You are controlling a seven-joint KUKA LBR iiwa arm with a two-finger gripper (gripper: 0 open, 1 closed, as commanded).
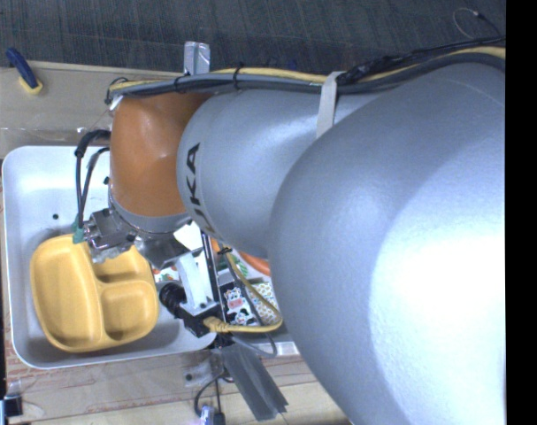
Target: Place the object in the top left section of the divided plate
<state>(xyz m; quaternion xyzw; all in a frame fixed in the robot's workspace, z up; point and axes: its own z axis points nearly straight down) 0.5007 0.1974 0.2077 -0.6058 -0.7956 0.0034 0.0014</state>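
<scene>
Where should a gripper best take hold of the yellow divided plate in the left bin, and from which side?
Probably at the raised outer rim of the yellow divided plate, on its left edge, coming down from above. The plate lies flat in the white bin, so only rim and dividers offer a thin edge to pinch. The arm covers its upper right corner; the left rim is free.

The divided plate [91, 295] lies in the lower part of the left bin [29, 184], with the arm [339, 220] reaching in from the right above the bins and its wrist [149, 162] directly over the plate's upper right edge.
</scene>
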